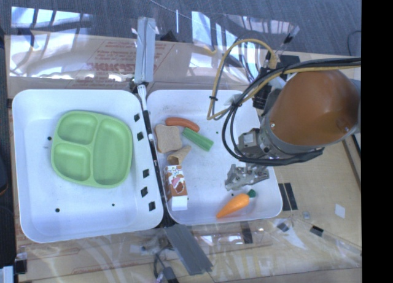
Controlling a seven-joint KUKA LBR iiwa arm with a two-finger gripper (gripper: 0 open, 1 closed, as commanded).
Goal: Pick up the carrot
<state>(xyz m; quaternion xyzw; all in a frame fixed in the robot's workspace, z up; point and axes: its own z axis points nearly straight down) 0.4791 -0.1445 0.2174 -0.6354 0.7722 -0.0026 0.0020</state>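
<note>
The carrot (234, 205) lies on its side near the front right corner of the right bin (202, 100), its green top pointing up and to the right. The tool (245, 177) hangs just above and behind that leafy end, very near it; whether it touches the carrot cannot be told, nor how the tool is set. Nothing is seen gripped in it.

Further left in the same bin sit a slice of bread (168, 137), a sausage (182, 123) just behind it, a green stick-shaped vegetable (197, 140) beside the bread, and a small carton (177, 184) lying near the bin's left wall. The left bin (31, 171) holds a green divided plate (92, 148). Both bins rest side by side on the bench (319, 214).
</note>
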